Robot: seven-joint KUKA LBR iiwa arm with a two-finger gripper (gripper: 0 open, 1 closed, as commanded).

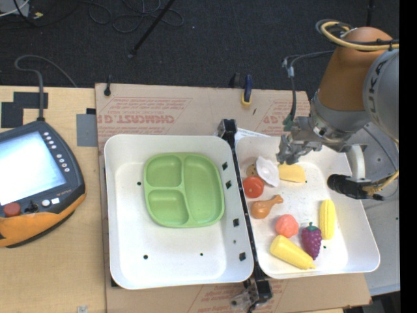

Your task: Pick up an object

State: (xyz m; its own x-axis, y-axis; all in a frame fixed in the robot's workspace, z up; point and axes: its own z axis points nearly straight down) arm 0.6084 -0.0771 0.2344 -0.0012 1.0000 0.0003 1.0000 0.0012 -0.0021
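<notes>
The gripper [288, 154] is hanging over the far part of the right bin [365, 256], just above a yellow cheese wedge [292, 173] that is lying with its long axis running left to right; whether it is touching the wedge cannot be told, and its fingers are too dark and foreshortened to tell if they are spread or clenched. Nothing is showing between them.

A white shell-like piece [267, 171] is sitting just left of the wedge. Nearer the camera, a red tomato [253, 187] is lying beside a brown chicken drumstick [266, 207], whose thin end is pointing up and to the right. A pink-orange fruit [286, 225] is resting near a purple grape bunch [311, 240]. A yellow corn cob [327, 218] is lying with its long axis running toward and away from the camera, and a larger yellow piece [291, 252] is lying slantwise, pointing down to the right.

The left bin [124, 253] is holding a green plate with 3 compartments [184, 190].

The cardboard sheet [130, 106] under the bins is carrying red printing, seen upside down and too faint to read surely. A pendant with a lit screen [36, 181] is lying at the left.
</notes>
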